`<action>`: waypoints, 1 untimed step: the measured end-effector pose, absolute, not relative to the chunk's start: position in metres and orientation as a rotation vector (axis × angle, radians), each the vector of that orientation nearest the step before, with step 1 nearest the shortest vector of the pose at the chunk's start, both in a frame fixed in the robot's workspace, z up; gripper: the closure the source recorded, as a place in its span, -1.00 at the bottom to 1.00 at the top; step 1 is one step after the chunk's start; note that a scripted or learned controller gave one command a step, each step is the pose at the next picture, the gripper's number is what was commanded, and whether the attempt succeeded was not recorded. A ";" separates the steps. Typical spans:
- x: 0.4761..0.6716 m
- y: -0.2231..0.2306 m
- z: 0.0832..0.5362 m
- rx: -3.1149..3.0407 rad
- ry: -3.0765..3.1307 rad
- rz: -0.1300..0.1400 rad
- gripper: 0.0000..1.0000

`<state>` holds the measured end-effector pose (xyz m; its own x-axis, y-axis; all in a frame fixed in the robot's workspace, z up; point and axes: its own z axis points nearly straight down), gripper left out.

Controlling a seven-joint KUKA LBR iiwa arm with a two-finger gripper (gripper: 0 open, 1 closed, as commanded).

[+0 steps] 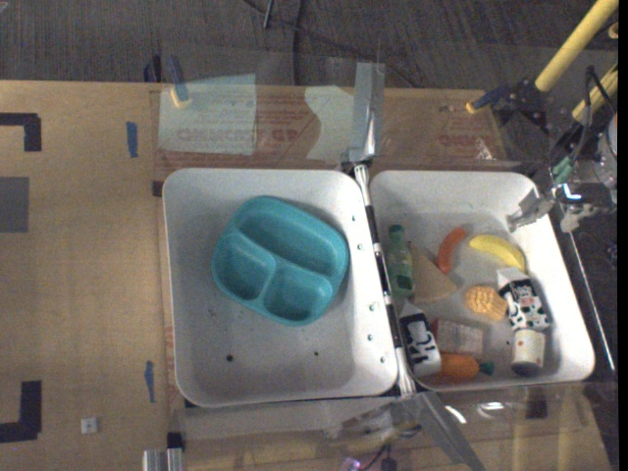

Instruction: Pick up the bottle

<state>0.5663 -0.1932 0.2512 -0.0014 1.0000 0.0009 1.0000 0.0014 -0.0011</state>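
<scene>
The green bottle point(399, 260) lies lengthwise against the left wall of the right bin point(471, 184), cap toward the far side. My gripper point(547, 214) hangs over the far right corner of that bin, well to the right of the bottle and apart from it. It is open, with nothing between its fingers.
Around the bottle in the right bin lie a tan wedge point(435, 283), an orange piece point(451, 248), a banana point(497, 251), a cow-patterned carton point(525, 307), a black-and-white carton point(420, 341) and a carrot point(458, 366). A teal divided plate point(282, 259) sits in the left bin point(196, 341).
</scene>
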 end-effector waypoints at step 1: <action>0.550 -0.120 0.148 -2.113 -2.325 -0.001 -1.00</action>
<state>0.5503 -0.1204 0.1478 -0.0952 0.9955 -0.0001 0.9955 0.0952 0.0006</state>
